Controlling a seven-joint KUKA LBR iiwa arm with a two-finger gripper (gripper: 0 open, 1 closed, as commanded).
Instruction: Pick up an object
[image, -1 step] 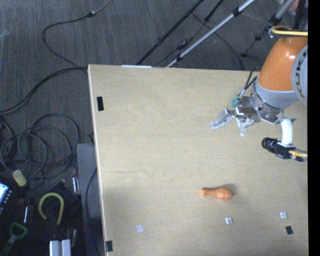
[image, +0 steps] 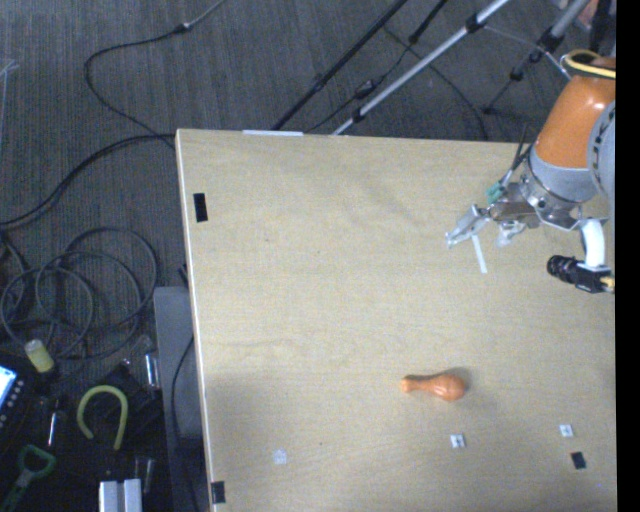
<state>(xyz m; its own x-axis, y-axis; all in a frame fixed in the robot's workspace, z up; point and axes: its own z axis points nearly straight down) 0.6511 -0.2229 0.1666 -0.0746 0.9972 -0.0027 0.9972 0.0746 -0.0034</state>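
An orange, gourd-shaped object (image: 437, 385) lies on its side on the pale wooden bench top (image: 320, 280), in the lower middle right. Its narrow end points left. My gripper (image: 466, 253) hangs at the upper right, well above the object in the view and apart from it. Its two thin fingers (image: 455, 237) are spread open and there is nothing between them. The grey arm with its orange band (image: 578, 125) comes in from the right edge.
Small square markers (image: 457, 440) dot the bench near its lower right, and a black tag (image: 200, 207) sits near the left edge. Cables (image: 80, 290) and tools lie on the floor to the left. Stand legs (image: 420, 60) cross behind the bench.
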